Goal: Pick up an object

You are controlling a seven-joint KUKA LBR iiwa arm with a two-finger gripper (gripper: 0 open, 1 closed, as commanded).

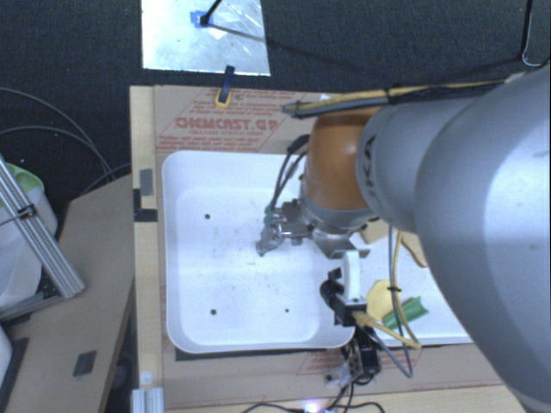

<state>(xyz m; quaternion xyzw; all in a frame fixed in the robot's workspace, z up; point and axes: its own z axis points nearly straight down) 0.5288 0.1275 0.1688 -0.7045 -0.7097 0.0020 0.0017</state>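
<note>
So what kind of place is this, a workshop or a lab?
Most likely a robotics lab test bench: a grey arm with an orange band reaches over a shallow white bin on a cardboard sheet, with loose cables around.

Grey arm (465,188) from the right, orange band (337,166) above the wrist, pincer (269,241) low.

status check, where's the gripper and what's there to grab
Gripper low over left bin. Yellow and green objects in right bin, half hidden by arm.
</note>
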